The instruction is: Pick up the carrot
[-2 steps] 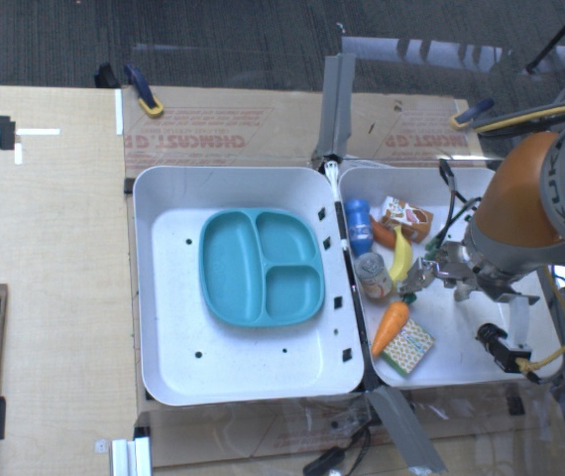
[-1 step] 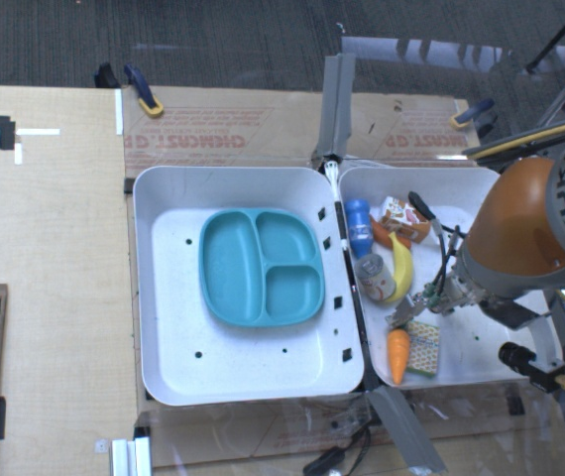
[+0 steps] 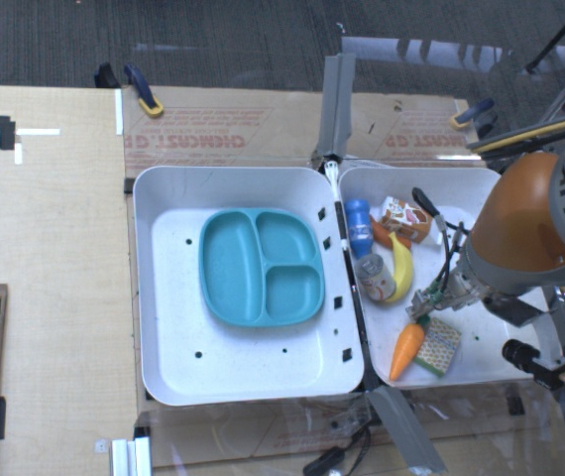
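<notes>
Tapered orange carrot (image 3: 406,350) lay near the right white bin's (image 3: 481,360) front-left corner, leafy end up toward the gripper (image 3: 433,300) poised just above, probably lining up a grasp.

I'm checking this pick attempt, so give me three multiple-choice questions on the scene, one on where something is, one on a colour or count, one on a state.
1. Where does the carrot lie?
A. right bin
B. left bin
C. on the wooden bench

2. How many compartments has the teal plate?
A. two
B. three
C. four

3. What state is the carrot in?
A. lifted between the fingers
B. lying on the bin floor
C. resting on the plate

Answers: 1 A, it lies beside the banana and the sponge. 2 B, two ridges divide it in three. 3 B, it rests flat below the gripper.
</notes>
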You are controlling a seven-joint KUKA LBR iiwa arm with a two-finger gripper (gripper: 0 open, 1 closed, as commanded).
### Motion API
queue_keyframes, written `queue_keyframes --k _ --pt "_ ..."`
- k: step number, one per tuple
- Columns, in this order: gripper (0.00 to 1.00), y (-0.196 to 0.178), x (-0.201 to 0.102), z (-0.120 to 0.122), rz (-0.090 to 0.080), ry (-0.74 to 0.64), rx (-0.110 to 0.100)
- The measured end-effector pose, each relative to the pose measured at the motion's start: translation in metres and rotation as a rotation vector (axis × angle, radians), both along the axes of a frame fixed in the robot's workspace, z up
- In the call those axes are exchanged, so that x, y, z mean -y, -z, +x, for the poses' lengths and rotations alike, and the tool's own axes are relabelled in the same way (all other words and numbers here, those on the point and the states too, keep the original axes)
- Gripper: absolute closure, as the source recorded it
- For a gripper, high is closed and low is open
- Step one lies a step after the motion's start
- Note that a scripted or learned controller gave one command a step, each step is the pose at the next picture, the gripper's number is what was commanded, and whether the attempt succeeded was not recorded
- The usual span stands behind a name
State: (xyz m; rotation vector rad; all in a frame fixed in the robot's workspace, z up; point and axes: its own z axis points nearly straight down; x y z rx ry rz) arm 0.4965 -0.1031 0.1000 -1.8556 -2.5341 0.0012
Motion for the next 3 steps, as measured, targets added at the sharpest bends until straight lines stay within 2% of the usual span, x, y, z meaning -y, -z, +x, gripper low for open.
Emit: queue_keyframes --k 1,2,3 --pt "1.0 -0.091 -0.0675 0.0238 -0.001 0.252 0.0" --pt "1.0 -0.0909 -0.0689 0.0195 -0.002 0.474 -0.001" --pt "0.0 -0.0908 -0.0689 0.0194 -0.002 0.474 -0.001"
